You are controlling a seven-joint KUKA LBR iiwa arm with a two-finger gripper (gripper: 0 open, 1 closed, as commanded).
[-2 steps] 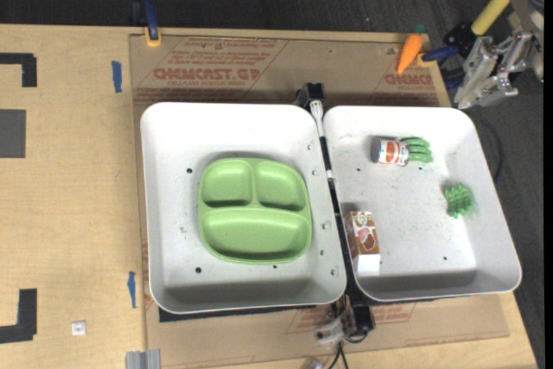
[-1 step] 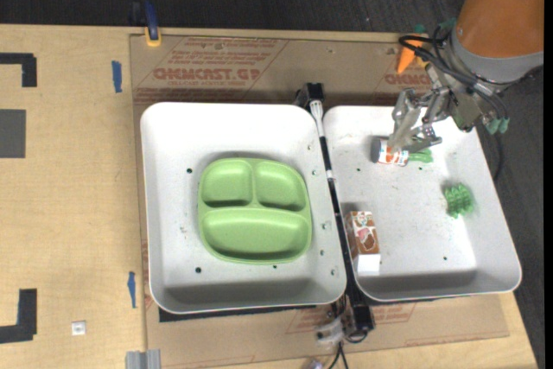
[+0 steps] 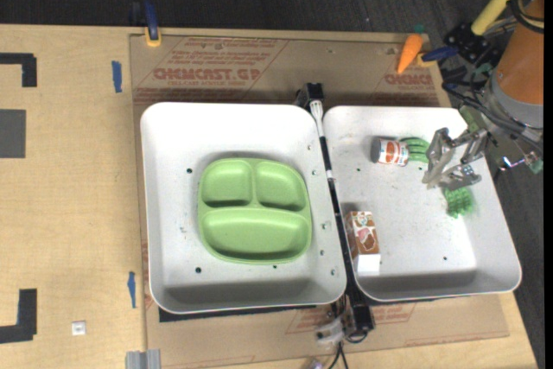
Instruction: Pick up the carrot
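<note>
Honestly | your gripper hung with fingers apart, holding nothing | carrot lay outside the bin | you risked grabbing the can.

One fixed camera looks down at a slant over both white bins.
</note>
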